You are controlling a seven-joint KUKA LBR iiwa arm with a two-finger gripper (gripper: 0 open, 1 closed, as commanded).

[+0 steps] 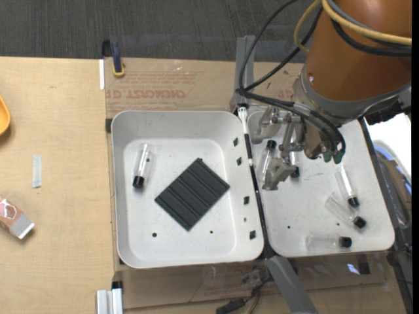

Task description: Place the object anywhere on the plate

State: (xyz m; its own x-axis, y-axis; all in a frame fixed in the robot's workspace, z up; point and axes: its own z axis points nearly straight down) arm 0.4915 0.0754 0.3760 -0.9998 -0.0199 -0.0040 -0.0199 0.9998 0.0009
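A black ribbed plate [192, 193] lies flat in the middle of the left bin [124, 241]. Left of it rests a clear tube with a black cap [140, 166]. In the right bin [294, 224] lie three more capped clear tubes: one [346, 190] at the right, one [345, 212] just below it, and one [325, 243] by the front wall. My gripper [278, 167] hangs over the right bin's left side, near the divider. Its fingers stand open with nothing between them, well apart from the tubes.
Cables loop from the arm's orange band [357, 38] over the right bin's back. On the bench to the left lie a small grey strip [37, 172], a wrapped packet [14, 218] and an orange object [3, 116] at the edge. A blue clamp [116, 59] stands behind the left bin.
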